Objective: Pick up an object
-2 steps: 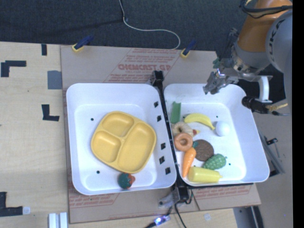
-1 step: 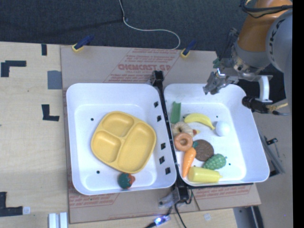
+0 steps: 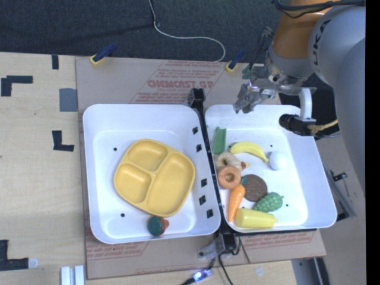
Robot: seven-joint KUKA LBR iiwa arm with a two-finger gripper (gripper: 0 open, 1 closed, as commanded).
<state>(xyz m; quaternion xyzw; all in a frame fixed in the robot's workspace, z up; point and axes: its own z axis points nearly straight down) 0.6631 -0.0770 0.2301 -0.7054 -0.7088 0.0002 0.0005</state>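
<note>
You're looking down at the counter [image 3: 35, 177], pale wood with black tape marks stuck here and there. A brown cardboard sheet [image 3: 172, 85] with red print lies flat on it. On that sheet sit two shallow white bins, touching: the left bin [image 3: 98, 159] and, just right of it, the right bin [image 3: 314, 183]. Behind the left bin, a yellow-and-blue clamp [image 3: 102, 54] grips the sheet's far corner. A white cable [image 3: 178, 35] trails across the dark cloth [image 3: 71, 10] beyond it.
</note>
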